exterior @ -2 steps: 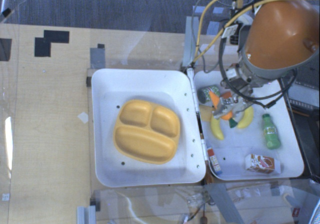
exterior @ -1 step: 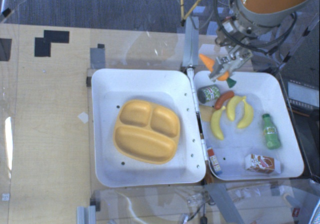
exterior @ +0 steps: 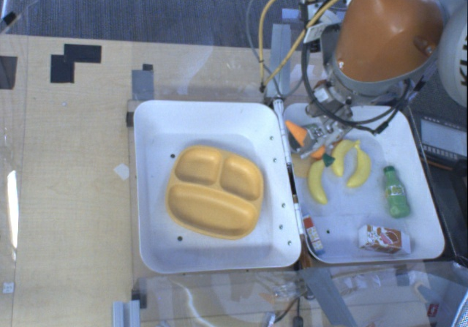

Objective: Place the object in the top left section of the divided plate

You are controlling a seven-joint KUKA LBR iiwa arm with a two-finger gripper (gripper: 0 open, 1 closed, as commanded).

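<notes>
Gripper [exterior: 322,135] sits low in the right bin [exterior: 420,172], upper-left corner, right over the carrot [exterior: 296,130]. Can't tell if it's clamped. Carrot's long axis runs upper-left to lower-right. Divided plate [exterior: 216,190] lies left in the other bin; target section is its upper left.

Arm [exterior: 387,33] runs off the frame's upper right, its bulk covering the gripper [exterior: 322,132] (jaws unreadable); the carrot [exterior: 298,132] beneath shows only partly.
</notes>
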